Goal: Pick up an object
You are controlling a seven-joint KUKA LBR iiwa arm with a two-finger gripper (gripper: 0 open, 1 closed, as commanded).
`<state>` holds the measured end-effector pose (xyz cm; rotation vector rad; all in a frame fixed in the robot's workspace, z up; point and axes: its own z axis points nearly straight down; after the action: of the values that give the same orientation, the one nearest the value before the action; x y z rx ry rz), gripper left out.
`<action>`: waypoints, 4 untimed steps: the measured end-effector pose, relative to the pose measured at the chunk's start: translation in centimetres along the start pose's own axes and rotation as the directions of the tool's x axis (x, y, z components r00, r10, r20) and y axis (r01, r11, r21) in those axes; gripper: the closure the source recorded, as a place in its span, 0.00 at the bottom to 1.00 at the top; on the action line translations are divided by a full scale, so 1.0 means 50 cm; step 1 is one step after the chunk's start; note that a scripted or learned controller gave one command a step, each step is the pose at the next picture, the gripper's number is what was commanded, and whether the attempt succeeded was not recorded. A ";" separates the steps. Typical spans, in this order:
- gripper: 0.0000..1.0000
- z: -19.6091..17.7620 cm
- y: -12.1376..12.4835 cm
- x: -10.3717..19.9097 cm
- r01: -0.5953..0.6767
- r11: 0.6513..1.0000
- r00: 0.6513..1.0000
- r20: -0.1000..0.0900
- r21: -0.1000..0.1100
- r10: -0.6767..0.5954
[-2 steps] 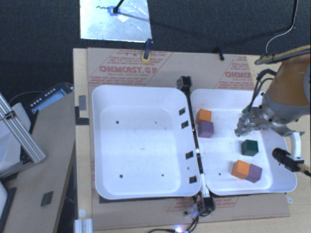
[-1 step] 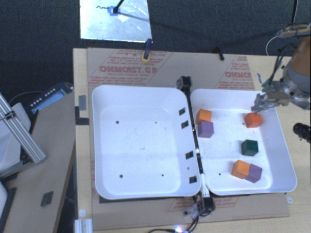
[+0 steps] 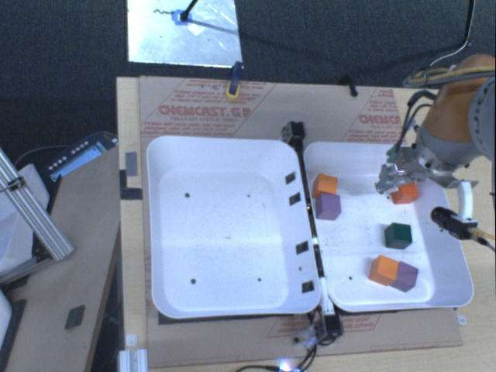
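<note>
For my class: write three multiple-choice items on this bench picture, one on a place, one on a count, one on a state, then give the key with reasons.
1. Where is the dark green block?
A. left bin
B. right bin
C. on the cardboard

2. How many purple blocks lie in the right bin?
A. none
B. two
C. four

3. How do the lower orange block and the purple block beside it stand?
A. touching, side by side
B. far apart
C. stacked

Key: 1 B, it sits on the right bin's floor. 2 B, one under the upper orange block, one near the front wall. 3 A, their sides meet.
</note>
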<state>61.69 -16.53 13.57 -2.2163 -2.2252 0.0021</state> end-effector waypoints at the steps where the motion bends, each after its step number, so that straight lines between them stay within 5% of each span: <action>1: 1.00 -0.229 -0.147 -0.073 -0.008 1.000 1.000 0.005 -0.011 0.008; 2: 1.00 -0.033 -0.017 -0.073 0.002 1.000 1.000 0.000 -0.001 -0.002; 3: 1.00 0.063 0.041 -0.081 -0.003 1.000 1.000 0.001 -0.004 0.003; 4: 1.00 -0.668 0.077 -0.082 0.003 1.000 1.000 0.008 -0.024 -0.002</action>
<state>65.63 -20.63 46.96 -2.2292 -2.2437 -0.0155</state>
